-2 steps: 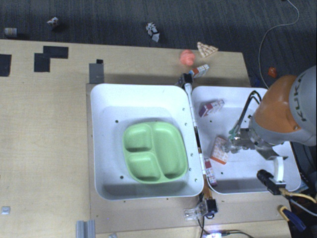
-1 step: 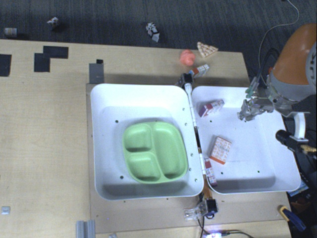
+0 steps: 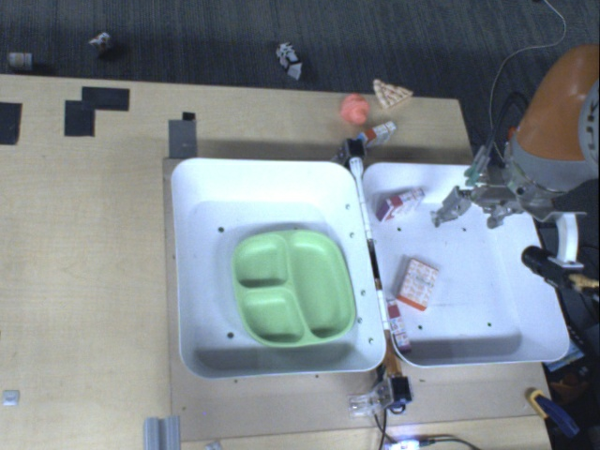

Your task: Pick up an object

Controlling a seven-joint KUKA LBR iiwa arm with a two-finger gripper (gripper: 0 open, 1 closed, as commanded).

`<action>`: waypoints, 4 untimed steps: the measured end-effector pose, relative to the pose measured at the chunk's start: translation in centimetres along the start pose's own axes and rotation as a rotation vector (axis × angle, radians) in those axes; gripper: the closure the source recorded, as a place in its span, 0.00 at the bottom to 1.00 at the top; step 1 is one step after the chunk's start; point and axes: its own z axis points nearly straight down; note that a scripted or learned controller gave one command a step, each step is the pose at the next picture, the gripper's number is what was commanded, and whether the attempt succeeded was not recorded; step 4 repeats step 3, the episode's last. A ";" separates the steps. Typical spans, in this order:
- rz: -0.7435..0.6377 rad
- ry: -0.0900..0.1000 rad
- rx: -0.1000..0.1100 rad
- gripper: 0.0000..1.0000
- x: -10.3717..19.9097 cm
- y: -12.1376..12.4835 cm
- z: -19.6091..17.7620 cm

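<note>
The arm's gripper (image 3: 473, 206) hangs over the far right part of the right bin (image 3: 506, 331), and its fingers (image 3: 448, 210) look spread apart with nothing between them, though the metal parts are small and tangled enough that I would not swear how wide the gap is. The nearest thing to it is a small red and white packet (image 3: 399, 203) lying near the far left corner of that bin, just to the left of the fingers and clear of them; its long axis runs roughly left to right with a slight tilt, so I would judge the fingers must shift left and come down across its short side. A second candidate, a flat orange and white box (image 3: 418, 282), lies nearer the middle of the bin toward the near edge, its long axis slanting from far to near, well apart from the fingers. Both look like light printed card or foil, flat and low, which may make them hard to get under on the smooth white plastic floor. The left bin (image 3: 197, 345) holds a pale green divided tray (image 3: 292, 285), glossy moulded plastic with rounded corners and three compartments, a good way from the arm. Along the rim between the bins lies a thin pen-like stick (image 3: 360, 187). On the wooden surface (image 3: 84, 270) beyond the far edge of the bins sit a soft-looking pink ball (image 3: 354, 109) and a wedge-shaped piece like toy pizza (image 3: 392, 93).
</note>
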 end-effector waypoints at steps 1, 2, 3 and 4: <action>0.002 -0.001 -0.005 0.00 -1.5 -7.7 10.7; -0.001 0.001 -0.008 1.00 -1.4 -7.6 9.6; 0.000 0.001 -0.001 1.00 4.0 -2.1 1.9; 0.000 0.001 -0.001 1.00 4.0 -2.1 1.9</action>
